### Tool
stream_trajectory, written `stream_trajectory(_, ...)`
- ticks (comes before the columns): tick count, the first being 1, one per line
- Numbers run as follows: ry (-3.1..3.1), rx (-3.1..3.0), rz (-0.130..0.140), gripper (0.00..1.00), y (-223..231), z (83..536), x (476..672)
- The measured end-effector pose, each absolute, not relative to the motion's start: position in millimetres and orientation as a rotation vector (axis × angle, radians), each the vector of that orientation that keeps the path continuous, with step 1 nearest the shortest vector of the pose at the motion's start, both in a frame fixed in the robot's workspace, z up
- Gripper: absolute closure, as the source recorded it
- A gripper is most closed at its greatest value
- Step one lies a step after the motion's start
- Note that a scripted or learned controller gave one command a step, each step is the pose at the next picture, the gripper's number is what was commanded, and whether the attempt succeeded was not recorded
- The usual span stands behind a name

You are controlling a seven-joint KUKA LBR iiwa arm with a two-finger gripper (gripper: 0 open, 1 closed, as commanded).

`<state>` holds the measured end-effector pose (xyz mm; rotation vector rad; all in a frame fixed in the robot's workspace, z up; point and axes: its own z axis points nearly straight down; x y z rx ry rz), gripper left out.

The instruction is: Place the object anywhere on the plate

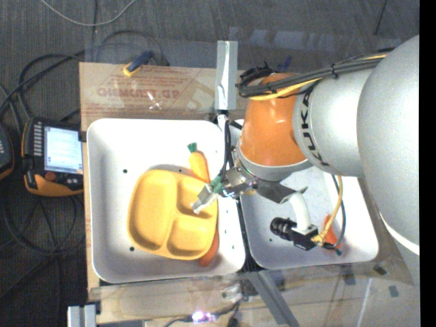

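The left bin (109, 251) contains a yellow divided plate (170, 216). A toy carrot (199, 163) lies at the plate's upper right edge. The tool (208, 197) sits above the plate's right rim.

The plate (170, 220) is yellow. The toy carrot (198, 163) at its 1 o'clock is orange with a green top. Both bins (109, 182) are white. The arm (354, 107) is grey with an orange band (272, 125). The floor (102, 12) is dark grey.
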<state>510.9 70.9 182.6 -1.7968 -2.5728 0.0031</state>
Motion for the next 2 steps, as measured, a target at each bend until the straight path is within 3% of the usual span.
stream_trajectory(1,-2.572,-1.795,0.005,1.0,71.4,190.8,511.3)
stream_trajectory(2,-2.572,-1.795,0.005,0.0,71.2,190.8,511.3)
